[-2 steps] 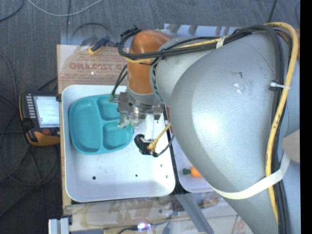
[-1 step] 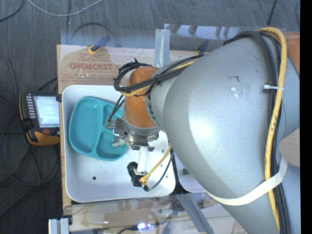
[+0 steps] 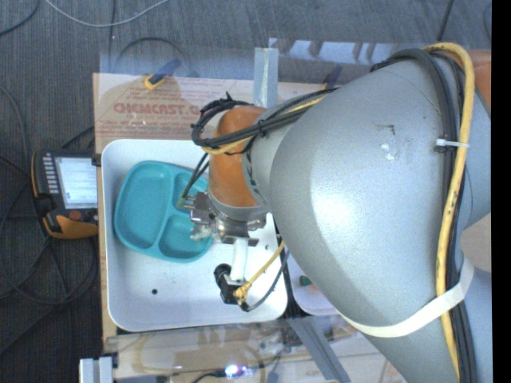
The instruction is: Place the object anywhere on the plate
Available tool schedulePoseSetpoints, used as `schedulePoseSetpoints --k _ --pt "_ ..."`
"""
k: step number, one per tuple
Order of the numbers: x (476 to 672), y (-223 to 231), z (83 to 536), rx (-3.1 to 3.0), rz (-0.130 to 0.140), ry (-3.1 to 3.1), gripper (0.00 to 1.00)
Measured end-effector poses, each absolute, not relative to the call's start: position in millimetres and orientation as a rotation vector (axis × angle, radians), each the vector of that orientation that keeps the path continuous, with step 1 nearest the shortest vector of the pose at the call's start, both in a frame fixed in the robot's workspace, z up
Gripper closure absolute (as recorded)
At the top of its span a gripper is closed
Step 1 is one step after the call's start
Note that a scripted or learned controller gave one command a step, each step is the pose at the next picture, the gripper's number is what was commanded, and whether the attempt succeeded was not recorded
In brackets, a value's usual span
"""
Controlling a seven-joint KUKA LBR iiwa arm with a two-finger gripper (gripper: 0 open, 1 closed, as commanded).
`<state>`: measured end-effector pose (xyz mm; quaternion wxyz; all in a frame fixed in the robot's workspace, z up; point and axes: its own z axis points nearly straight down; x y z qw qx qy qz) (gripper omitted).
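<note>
A grey carpeted floor surrounds the bench. In the left white bin (image 3: 128,294) lies the teal plate (image 3: 152,206), long axis near-left to far-right. The gripper (image 3: 209,223) hangs over the plate's right edge; its state cannot be told.

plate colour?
Teal, a divided plate in the left white bin; camera view.

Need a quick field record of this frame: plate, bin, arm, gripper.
plate: teal divided plate, upper left part of the left bin
left bin: white, bare floor in front of the plate
arm: grey with orange band, reaching in from the right and covering the plate's right edge
gripper: around at the plate's right rim, mostly hidden
object: not identifiable
</note>
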<state>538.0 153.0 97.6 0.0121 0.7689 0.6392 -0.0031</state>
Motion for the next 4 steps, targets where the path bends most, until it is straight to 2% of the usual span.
schedulePoseSetpoints --k 1,2,3,4 --pt "576.9 140.1 105.0 1.995 -0.066 2.428 1.00" --pt "577.1 156.7 147.1 2.022 -0.071 2.385 1.00" --pt "602.3 164.9 178.8 1.895 -0.036 2.471 1.00" --pt "602.6 164.2 179.2 1.823 -0.036 2.522 1.00"
